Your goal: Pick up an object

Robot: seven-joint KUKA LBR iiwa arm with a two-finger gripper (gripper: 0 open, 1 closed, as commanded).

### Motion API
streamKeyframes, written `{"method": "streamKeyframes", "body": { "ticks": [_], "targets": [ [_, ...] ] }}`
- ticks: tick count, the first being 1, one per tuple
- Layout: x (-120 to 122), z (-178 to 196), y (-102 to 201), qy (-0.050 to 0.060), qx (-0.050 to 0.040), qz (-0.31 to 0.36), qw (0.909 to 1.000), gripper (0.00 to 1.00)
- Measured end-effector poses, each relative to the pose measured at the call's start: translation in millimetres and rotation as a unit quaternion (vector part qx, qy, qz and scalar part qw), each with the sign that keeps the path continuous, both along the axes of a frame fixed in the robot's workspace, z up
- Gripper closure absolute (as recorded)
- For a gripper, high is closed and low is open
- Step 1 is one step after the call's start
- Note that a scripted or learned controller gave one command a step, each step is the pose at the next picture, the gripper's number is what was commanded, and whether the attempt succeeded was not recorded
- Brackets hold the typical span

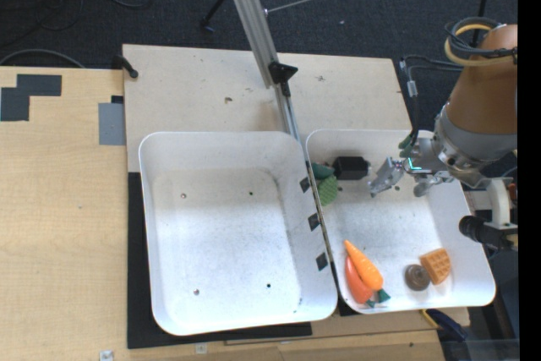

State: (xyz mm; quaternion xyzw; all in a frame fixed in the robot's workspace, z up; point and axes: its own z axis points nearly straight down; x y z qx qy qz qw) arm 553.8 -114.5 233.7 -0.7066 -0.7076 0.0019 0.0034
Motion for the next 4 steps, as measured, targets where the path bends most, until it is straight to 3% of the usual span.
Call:
{"method": "streamKeyframes", "body": {
  "ticks": [1,2,4],
  "targets": [
    [1,2,-1,-0.002,-0.0006,-0.002,1.0,0.0],
    [-7,-60,-5,0.001,-0.0001,-0.001,1.0,0.0],
    [-4,-142,-9,-0.003,-0.001,-0.001,1.0,0.0]
  ]
}}
